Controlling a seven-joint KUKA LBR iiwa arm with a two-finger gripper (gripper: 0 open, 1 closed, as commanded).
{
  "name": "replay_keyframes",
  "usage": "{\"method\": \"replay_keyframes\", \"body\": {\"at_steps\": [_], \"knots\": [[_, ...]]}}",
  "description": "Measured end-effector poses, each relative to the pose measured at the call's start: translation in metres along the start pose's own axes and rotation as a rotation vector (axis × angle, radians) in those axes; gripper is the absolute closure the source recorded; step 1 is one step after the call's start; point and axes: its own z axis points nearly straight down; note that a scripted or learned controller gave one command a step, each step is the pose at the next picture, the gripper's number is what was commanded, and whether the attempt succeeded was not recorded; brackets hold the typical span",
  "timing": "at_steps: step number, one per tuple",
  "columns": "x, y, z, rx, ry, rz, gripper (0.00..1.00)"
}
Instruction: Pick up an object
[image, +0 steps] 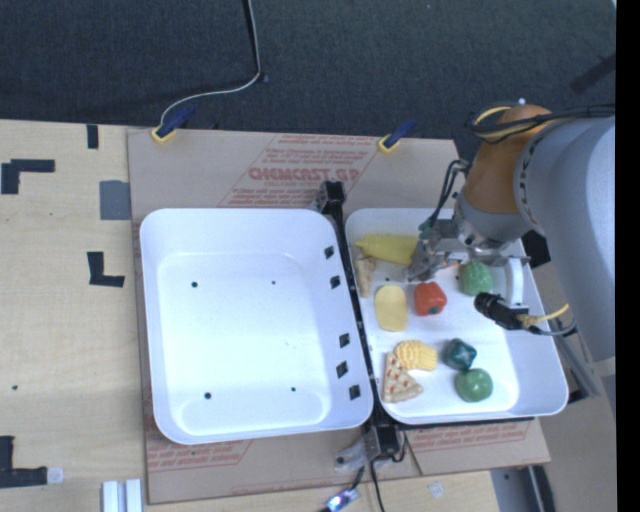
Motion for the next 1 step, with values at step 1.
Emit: {"method": "replay_keyframes", "body": {"at_steps": [1], "knots": [[0.0, -0.0001, 0.0006, 0.0, 0.0, 0.0, 0.0]]}}
